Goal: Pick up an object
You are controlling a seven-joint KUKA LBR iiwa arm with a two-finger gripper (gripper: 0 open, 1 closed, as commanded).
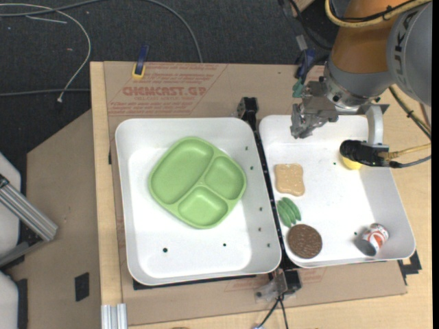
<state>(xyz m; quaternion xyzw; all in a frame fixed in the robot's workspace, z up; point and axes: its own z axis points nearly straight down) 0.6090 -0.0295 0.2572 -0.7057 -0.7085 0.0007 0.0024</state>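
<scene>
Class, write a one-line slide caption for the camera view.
Gripper hovers over right bin of small items; green plate lies in left bin.

Single fixed camera, mounted above the bench (171,88), looking down at a slant. Both white bins fit in frame: left bin (137,252) near centre, right bin (401,214) toward the right edge. Moderate distance; dark floor visible past the bench's far and left edges. Arm (374,33) enters from upper right.
</scene>
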